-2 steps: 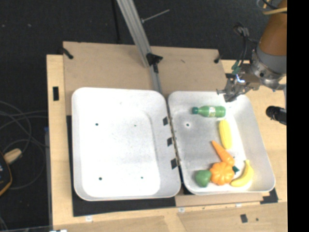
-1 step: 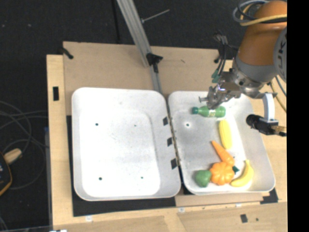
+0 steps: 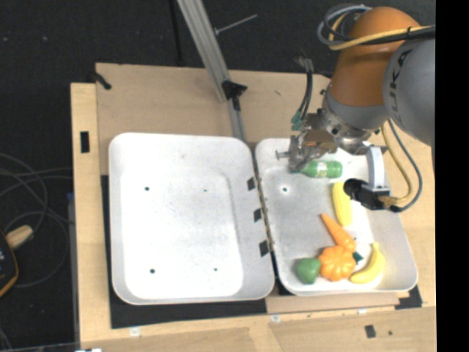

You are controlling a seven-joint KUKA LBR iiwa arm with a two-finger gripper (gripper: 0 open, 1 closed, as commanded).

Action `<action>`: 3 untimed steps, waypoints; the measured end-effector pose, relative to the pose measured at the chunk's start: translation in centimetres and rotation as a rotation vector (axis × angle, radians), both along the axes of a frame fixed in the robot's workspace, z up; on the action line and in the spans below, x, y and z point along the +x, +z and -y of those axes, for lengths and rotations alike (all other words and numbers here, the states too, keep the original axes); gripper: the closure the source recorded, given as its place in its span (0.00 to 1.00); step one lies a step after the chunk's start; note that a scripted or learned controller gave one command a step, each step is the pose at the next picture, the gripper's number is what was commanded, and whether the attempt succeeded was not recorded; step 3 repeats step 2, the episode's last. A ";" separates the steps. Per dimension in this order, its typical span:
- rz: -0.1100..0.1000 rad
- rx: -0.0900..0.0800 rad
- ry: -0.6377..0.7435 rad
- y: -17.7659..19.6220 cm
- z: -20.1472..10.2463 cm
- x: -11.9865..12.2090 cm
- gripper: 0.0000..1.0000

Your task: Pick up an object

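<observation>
While the gripper point(image 3: 302, 155), its opening unclear, meets its left end, the green bottle point(image 3: 322, 169) lies crosswise.

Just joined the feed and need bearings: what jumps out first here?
The grey arm with the orange band reaches in from the right, its two-finger gripper low over a green bottle-like object at the right white bin's far end. Bright plastic produce clusters at that bin's near corner: an orange carrot, an orange pumpkin and a yellow banana.

Two white bins: one point(image 3: 183, 218) at nine o'clock, one point(image 3: 293, 218) at three. Two yellow bananas point(image 3: 341, 204) point(image 3: 370, 266), one carrot point(image 3: 337, 231), one orange pumpkin point(image 3: 335, 264), one green pepper point(image 3: 308, 270), one green bottle point(image 3: 322, 169).
</observation>
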State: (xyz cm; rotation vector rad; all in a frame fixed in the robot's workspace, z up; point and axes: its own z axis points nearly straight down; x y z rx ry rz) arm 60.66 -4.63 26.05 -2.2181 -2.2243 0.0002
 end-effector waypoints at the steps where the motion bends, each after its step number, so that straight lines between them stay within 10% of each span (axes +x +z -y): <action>1: 0.000 0.000 0.000 -1.6 -5.0 -0.6 1.00; 3: 0.000 0.001 0.000 -1.7 -10.1 -0.2 1.00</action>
